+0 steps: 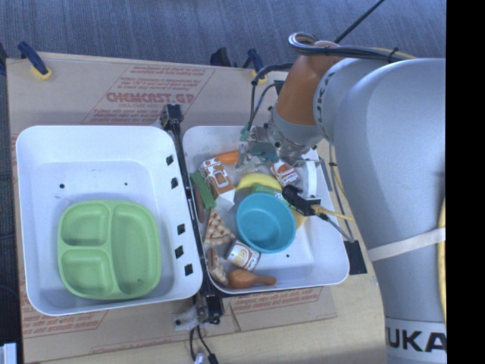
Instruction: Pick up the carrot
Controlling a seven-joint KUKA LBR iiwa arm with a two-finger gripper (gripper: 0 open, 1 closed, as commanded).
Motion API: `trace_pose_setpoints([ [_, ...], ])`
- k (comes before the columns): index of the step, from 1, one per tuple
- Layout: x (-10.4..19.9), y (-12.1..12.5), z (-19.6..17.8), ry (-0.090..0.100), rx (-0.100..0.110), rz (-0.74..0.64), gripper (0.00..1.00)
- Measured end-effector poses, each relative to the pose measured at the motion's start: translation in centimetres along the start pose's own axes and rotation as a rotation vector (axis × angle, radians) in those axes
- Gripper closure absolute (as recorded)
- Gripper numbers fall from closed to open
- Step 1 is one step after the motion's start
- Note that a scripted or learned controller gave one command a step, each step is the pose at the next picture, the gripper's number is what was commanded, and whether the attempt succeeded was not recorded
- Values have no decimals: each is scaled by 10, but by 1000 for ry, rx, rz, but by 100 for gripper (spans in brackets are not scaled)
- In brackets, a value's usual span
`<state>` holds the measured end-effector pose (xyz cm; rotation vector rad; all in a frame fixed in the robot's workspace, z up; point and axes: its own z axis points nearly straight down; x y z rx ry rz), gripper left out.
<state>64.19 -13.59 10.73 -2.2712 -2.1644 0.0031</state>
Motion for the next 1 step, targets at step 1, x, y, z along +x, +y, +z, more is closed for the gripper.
trace_pose_setpoints([
  [1,0,0,1,0,1,0,0],
])
